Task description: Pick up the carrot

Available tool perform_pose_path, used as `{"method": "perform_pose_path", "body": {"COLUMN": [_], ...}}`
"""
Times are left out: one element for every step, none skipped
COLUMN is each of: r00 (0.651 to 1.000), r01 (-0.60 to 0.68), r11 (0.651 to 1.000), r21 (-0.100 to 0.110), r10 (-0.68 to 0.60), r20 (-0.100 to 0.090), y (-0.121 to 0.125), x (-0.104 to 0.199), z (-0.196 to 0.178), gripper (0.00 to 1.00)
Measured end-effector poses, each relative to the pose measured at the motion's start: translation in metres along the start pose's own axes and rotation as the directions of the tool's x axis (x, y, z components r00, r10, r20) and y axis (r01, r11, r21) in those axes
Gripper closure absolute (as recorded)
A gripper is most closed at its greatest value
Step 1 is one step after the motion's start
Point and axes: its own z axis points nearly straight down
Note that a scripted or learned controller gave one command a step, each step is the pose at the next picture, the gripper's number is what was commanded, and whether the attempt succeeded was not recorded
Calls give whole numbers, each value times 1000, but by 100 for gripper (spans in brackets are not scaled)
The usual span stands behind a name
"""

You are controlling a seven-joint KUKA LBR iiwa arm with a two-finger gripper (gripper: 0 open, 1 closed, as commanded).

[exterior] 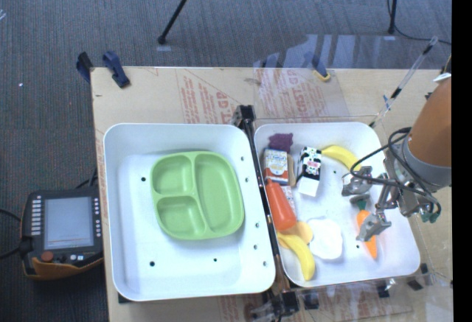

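the claw hangs low over the right bin, just above the carrot near its right wall; how wide it stands i cannot tell; a slanted approach might nudge the carrot against the white disc beside it, or slip off.

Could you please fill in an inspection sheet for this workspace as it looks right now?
Surface: bench bearing two white bins; left bin holds a green divided plate.
Job's things: carrot in the right bin, near its right side.
Clutter: two bananas, a long orange item, small cartons, a white disc.
Grippers: gripper directly over the carrot; grasp unclear.
Cables: loops at the wrist.
Surroundings: handheld pendant on the carpet; stand legs.
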Motion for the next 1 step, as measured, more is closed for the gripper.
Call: {"method": "perform_pose_path", "body": {"r00": [1000], "r01": [-29], "r11": [1000], "r21": [2], "r10": [29], "r20": [10], "y": [-32], "x": [11], "z": [106], "gripper": [0]}}
